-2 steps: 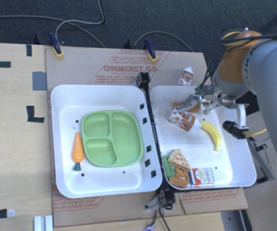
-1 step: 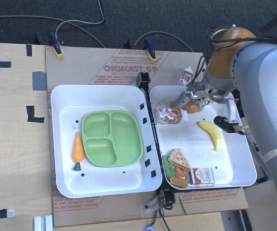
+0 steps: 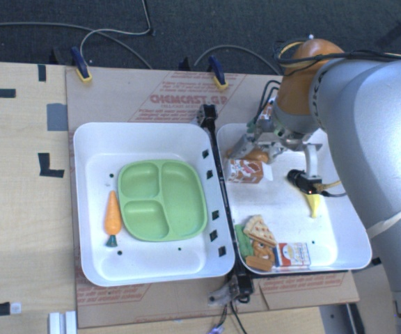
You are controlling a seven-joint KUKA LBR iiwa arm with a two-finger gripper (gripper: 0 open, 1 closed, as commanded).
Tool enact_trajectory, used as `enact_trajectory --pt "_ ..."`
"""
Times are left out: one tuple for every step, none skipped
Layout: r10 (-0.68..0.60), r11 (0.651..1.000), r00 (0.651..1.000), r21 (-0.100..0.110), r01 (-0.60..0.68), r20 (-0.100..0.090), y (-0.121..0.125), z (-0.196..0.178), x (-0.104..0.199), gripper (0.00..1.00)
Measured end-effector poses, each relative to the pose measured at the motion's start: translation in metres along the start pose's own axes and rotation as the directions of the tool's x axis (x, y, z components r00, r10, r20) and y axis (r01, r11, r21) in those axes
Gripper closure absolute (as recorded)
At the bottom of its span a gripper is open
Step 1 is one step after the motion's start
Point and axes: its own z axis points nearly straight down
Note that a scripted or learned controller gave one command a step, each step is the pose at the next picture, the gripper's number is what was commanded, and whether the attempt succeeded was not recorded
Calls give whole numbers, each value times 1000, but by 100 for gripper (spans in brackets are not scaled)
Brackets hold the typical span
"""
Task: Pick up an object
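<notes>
Two bins on the bench, and nothing is lifted. Nearest, at six o'clock in the right bin (image 3: 340,252), lie a cracker-like snack (image 3: 260,232) and a small carton (image 3: 292,255). Left bin: green divided plate (image 3: 162,199), carrot (image 3: 112,214) at its nine o'clock. Further up, the gripper (image 3: 263,145) hangs low over a brown packet (image 3: 246,170); open or closed, I cannot tell. Banana (image 3: 314,202) at three o'clock. The grasp itself looks undone.
</notes>
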Motion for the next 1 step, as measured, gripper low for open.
enact_trajectory --pt "0 1000 1000 13 0 7 -3 -8 -5 100"
